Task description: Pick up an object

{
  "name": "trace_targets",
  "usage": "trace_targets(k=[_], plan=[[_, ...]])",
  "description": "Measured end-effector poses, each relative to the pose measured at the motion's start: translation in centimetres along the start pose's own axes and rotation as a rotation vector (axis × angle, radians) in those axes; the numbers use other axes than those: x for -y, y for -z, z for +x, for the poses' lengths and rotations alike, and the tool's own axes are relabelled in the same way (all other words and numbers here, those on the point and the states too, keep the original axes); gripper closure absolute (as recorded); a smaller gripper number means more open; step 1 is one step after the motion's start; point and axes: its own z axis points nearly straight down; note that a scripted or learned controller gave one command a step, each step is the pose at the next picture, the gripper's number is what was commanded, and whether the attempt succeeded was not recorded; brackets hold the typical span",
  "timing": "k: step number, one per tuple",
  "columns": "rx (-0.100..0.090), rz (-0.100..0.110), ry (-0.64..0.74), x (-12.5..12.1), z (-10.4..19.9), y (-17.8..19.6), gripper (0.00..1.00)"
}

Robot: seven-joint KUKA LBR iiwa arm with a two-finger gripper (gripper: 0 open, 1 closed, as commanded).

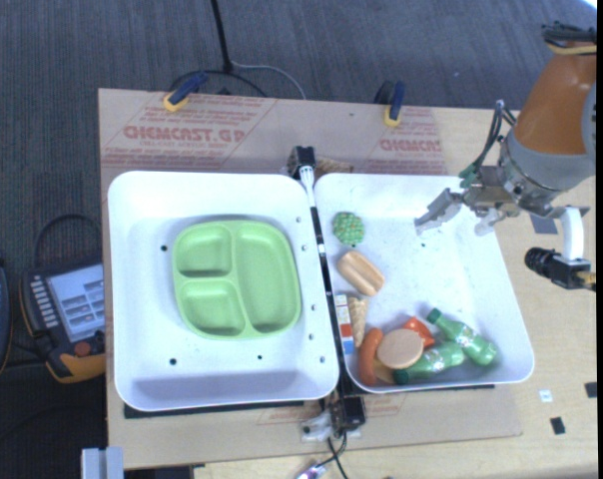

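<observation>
My gripper [459, 217] hangs over the back right part of the right bin [501, 267], its two fingers spread apart with nothing between them. Left of it in that bin lies a green bumpy ball [348, 229], and below that a tan bread roll [361, 272]. At the bin's front sit a round brown patty [401, 349], an orange carrot-like piece [367, 357], a red-orange piece [417, 327] and two green bottles [463, 334].
The left bin [132, 267] holds a green divided plate [236, 277]. A black-and-white rod [314, 218] lies along the seam between the bins. Clamps [392, 108] sit on the cardboard's back edge. A handheld pendant [67, 312] rests off the bench at left.
</observation>
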Motion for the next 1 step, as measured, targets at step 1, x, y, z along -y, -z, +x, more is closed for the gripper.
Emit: trace_targets(k=[1], plan=[[0.000,0.004,-0.093,5.91,-3.02,-10.91,0.00]])
